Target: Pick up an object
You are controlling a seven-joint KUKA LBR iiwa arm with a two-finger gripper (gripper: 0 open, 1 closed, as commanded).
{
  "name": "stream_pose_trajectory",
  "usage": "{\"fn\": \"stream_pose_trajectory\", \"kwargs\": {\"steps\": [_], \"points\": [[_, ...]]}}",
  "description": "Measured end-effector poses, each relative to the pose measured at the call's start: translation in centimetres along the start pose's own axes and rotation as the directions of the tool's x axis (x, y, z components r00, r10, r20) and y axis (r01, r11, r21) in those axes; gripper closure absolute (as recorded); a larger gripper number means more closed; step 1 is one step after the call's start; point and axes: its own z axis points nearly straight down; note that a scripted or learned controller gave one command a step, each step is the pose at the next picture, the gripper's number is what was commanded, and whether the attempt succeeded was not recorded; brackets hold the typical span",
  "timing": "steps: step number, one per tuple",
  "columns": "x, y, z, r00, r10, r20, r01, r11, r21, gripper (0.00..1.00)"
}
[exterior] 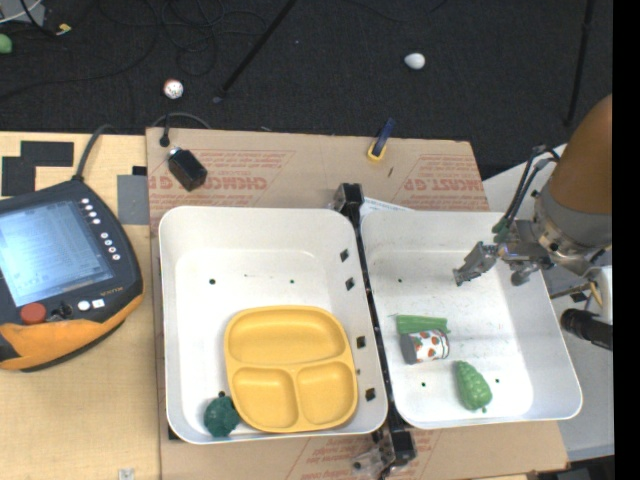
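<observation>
In the right bin (560, 393) lie a flat green piece (420, 323), a small white can with red spots (427, 346) right below it, and a bumpy green pickle-like toy (473, 385) near the front. My gripper (497, 270) hangs over the bin's back right part, up and to the right of these three. Its two fingers stand apart, open, with nothing between them. The orange-banded wrist (585, 173) rises behind it at the right edge.
The left bin (190, 268) holds a yellow divided plate (290, 368) and a dark green broccoli-like toy (221, 415) at its front left corner. A black divider (362, 288) separates the bins. A teach pendant (60, 268) lies on the bench at left.
</observation>
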Motion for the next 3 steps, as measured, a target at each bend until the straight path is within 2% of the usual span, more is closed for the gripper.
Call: {"fn": "stream_pose_trajectory", "kwargs": {"steps": [1,2,3], "points": [[2.7,-5.5,13.5,1.0,0.0,-0.001,0.0,1.0,0.005,0.0],[12.8,-5.1,2.3,1.0,-0.009,-0.003,0.009,1.0,-0.007,0.0],[9.4,-6.8,7.6,1.0,-0.001,0.0,0.001,1.0,-0.001,0.0]]}}
